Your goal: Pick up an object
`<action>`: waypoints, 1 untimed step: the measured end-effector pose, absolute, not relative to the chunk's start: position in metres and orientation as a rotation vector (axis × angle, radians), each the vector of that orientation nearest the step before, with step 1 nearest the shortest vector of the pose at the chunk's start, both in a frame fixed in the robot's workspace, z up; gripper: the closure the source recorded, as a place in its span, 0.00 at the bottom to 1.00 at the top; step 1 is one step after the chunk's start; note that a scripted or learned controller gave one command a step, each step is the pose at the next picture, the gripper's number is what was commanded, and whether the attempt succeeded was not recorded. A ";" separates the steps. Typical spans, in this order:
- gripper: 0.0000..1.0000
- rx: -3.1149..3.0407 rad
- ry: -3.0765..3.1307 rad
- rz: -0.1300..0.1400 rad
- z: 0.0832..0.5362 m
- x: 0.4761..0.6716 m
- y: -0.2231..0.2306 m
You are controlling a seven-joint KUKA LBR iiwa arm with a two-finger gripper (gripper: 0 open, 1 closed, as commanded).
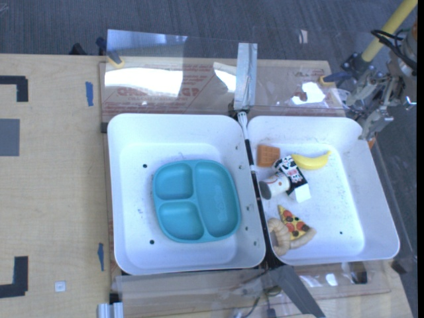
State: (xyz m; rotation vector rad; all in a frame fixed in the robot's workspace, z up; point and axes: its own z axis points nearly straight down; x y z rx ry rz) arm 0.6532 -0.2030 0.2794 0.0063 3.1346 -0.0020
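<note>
Reaching from the upper right, our hand (379, 108) sits beyond the right bin (371, 197); the banana (311, 160) lies lower-left, lengthwise across. Hand's state: we cannot tell.

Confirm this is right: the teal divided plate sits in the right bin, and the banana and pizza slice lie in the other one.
Wrong bin. The camera view shows the teal divided plate in the left bin; the banana and pizza slice lie in the right bin.

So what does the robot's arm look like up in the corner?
At the camera view's top right a yellow tube slants down to a cluster of grey metal parts, with dark cables looping across. It is too small and blurry to make out the gripper.
</note>
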 end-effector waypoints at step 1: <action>0.00 0.962 2.994 0.001 0.148 0.661 -0.215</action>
